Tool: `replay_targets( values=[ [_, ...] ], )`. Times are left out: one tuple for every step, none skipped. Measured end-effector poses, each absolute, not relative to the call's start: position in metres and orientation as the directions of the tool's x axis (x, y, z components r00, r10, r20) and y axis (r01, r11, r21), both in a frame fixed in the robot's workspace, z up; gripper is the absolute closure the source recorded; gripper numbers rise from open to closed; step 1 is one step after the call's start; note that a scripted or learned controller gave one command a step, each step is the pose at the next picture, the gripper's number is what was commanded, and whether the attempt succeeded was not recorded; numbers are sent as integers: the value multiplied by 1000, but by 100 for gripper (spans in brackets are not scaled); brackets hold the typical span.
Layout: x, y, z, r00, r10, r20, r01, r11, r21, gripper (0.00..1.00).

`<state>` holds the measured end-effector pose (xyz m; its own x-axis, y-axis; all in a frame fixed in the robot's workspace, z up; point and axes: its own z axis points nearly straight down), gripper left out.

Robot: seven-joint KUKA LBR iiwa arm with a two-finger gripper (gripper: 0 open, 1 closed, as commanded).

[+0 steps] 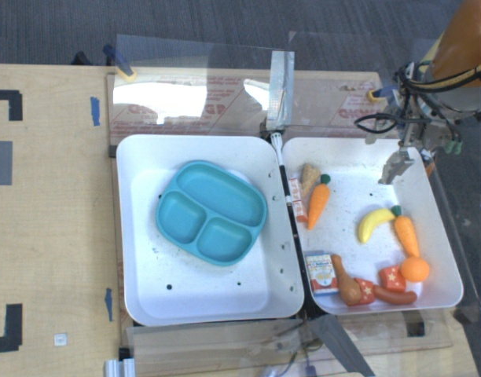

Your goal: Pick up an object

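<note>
Banana [374,224] amid open bin floor [346,246]

Teal plate [211,211], yellow banana [374,224]

Looks like a robotics lab or test cell. Plywood desk [44,210] marked with black tape [9,104] squares and blue tape bits, two white bins [138,289] set side by side, clear plastic shield [193,85] behind them, toy food [319,199] as props, grey carpet floor [225,6], cabled robot arm [460,38] at right.
</note>
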<state>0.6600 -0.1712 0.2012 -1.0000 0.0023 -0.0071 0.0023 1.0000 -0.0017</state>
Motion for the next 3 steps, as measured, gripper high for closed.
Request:
replay_targets(
  values=[
    [655, -129, 98, -999, 38, -11, 38, 999, -1, 0],
    [615, -111, 89, -999, 47, -10, 47, 999, -1, 0],
    [551, -99, 90, -996, 93, -10, 93, 996, 0, 0]
  ],
)
